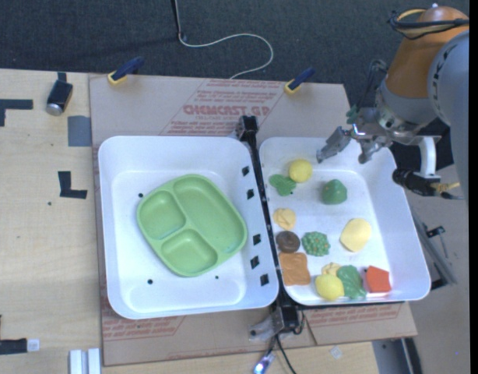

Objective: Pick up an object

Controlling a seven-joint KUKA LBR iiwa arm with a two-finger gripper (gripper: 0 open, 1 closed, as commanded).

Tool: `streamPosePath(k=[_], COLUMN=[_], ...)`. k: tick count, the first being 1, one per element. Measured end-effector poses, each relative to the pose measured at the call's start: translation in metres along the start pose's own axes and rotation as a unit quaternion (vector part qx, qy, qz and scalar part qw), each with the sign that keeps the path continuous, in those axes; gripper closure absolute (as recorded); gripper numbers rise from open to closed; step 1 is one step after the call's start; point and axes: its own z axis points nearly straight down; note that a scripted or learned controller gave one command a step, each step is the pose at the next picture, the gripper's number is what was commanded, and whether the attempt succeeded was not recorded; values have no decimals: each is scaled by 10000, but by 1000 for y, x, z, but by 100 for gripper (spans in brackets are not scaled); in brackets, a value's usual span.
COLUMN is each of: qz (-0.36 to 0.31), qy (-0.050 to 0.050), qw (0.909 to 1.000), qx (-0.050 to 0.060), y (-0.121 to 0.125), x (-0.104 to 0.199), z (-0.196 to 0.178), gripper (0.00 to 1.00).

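The right bin [398, 209] holds several toy foods. Among them are a yellow ball [300, 170], a green leafy piece [282, 184], a green broccoli-like lump [333, 192], a pale yellow lump [356, 234], an orange toast slice [294, 269] and a red block [377, 280]. My gripper [349, 151] hangs over the bin's far edge, above and to the right of the yellow ball. Its fingers are spread open with nothing between them.
The left bin [122, 209] holds a green divided plate [191, 224]. A black divider [258, 209] runs between the bins. Blue-and-yellow clamps [125, 70] [300, 78] pin the cardboard behind them. A cable [223, 41] lies at the back.
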Motion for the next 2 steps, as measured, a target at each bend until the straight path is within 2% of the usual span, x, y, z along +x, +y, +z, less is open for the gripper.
streamPosePath(k=[1, 2], qz=[-16, 3], qy=[22, 0], qw=[10000, 10000], qx=[51, 4], y=[-45, -86], x=[63, 69], z=[70, 108], gripper=[0, 0])
